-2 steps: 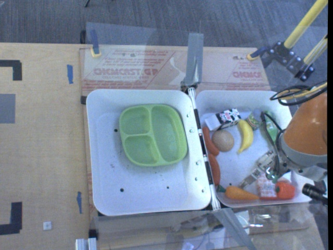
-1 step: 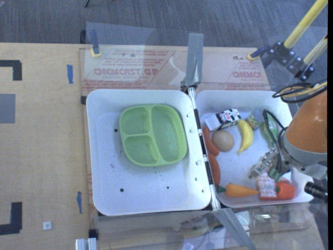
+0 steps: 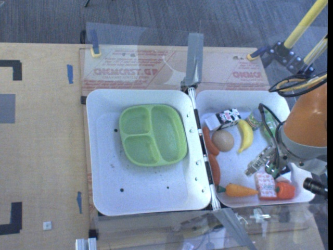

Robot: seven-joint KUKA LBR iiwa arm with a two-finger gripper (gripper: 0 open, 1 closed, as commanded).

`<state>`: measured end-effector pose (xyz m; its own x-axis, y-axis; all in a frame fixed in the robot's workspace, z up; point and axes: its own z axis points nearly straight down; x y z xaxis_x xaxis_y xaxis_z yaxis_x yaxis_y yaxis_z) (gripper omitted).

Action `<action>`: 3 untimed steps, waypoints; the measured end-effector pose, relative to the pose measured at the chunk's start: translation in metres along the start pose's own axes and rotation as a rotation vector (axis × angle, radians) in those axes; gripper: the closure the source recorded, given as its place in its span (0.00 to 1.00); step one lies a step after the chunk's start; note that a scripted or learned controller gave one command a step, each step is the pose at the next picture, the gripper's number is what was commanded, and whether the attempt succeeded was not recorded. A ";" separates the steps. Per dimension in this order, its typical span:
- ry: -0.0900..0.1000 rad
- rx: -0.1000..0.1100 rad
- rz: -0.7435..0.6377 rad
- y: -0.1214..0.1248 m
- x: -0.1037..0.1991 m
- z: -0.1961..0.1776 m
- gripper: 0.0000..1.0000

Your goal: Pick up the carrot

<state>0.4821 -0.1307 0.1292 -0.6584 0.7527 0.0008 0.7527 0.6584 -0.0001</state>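
Note:
The carrot (image 3: 241,190) is orange with a small green stub at its left end. It lies flat along the front edge of the right bin (image 3: 237,99), pointing right. My gripper (image 3: 261,164) hangs over the right side of that bin, a little above and to the right of the carrot and apart from it. The orange-banded wrist covers the bin's right rim. Nothing shows between the gripper and the carrot except bare bin floor.
A red-and-white box (image 3: 265,186) and a red round item (image 3: 285,190) touch the carrot's right end. Two reddish long pieces (image 3: 210,142) lie by the bin's left wall, with a beige egg-like ball (image 3: 223,140), a banana (image 3: 245,135) and a small carton (image 3: 228,117). The left bin (image 3: 104,186) holds a green divided plate (image 3: 134,123).

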 end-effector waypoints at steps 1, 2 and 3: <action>0.000 0.000 0.001 0.000 0.000 0.000 0.00; -0.015 -0.009 -0.374 -0.002 -0.006 0.040 0.00; -0.004 -0.004 0.002 -0.011 -0.010 0.043 0.00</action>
